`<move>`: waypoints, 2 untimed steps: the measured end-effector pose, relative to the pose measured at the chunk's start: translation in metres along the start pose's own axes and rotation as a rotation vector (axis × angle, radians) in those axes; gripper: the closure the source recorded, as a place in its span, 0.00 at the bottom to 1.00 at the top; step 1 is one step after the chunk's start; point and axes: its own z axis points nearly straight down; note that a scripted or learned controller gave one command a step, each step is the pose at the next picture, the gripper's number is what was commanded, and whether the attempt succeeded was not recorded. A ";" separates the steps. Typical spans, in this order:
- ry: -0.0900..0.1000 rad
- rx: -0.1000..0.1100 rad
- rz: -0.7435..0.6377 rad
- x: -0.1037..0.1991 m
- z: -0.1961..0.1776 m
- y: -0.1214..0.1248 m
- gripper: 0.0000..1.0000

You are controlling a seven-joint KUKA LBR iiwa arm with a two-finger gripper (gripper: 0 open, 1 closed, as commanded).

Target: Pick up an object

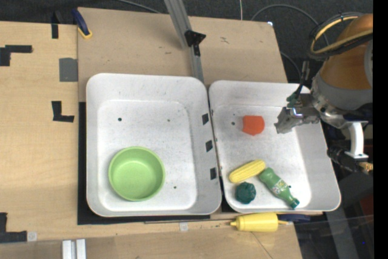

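White plastic forms the right bin (315,191), the landmark here, and the gripper (286,123) hangs over its upper right part, reaching in from the bin's right rim beneath the arm's orange band (348,63); whether its fingers are apart or together cannot be told from this slanted view, and nothing shows between them. Just to the gripper's left, in the upper middle of that bin, lies an orange block (254,125), apart from the fingers. Lower down in the same bin rests a yellow corn cob (247,170), with a dark green round object (245,192) just below it and a green bottle (279,187) lying tilted just beside the cob toward the bin's lower right corner. Outside the bin, against its bottom rim, lies a yellow bottle (259,222). Left of this bin, touching it, sits the left bin (145,88), with a green bowl (136,173) in its lower left part
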 end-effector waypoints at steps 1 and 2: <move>0.001 0.002 -0.001 0.000 -0.031 0.001 1.00; 0.003 0.004 -0.006 0.044 -0.029 0.029 1.00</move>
